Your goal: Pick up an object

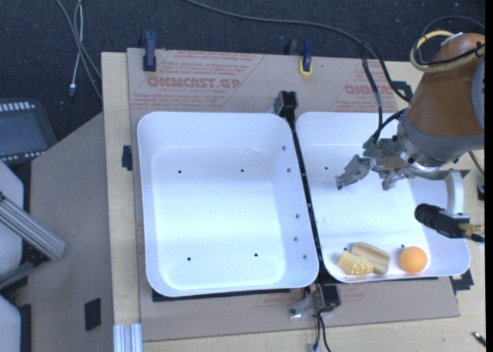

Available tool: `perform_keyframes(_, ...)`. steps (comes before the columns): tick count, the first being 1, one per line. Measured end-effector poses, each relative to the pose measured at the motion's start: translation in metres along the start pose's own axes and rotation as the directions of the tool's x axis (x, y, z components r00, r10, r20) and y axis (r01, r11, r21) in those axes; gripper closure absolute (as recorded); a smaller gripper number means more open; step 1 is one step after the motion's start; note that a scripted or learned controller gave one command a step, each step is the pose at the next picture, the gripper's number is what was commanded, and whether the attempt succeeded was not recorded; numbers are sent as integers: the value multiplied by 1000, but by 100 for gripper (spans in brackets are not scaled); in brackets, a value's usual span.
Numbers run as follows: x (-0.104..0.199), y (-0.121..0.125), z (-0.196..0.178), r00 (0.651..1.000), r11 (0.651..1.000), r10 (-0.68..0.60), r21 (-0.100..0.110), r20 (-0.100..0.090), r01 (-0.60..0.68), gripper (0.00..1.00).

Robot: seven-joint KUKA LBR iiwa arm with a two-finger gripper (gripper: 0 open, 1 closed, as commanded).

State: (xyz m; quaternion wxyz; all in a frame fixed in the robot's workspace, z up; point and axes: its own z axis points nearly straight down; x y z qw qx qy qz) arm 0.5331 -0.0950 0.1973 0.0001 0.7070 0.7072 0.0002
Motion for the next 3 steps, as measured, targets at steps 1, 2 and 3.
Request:
perform_keyframes(1, -30, 64, 44, 1000, 1000, 0, -2, 1, 0, 0)
perform_keyframes(2, -53, 121, 39, 1000, 1000, 0, -3, 1, 0, 0)
perform_keyframes(3, -52, 121, 28, 1000, 1000, -1, -2, 0, 1, 100)
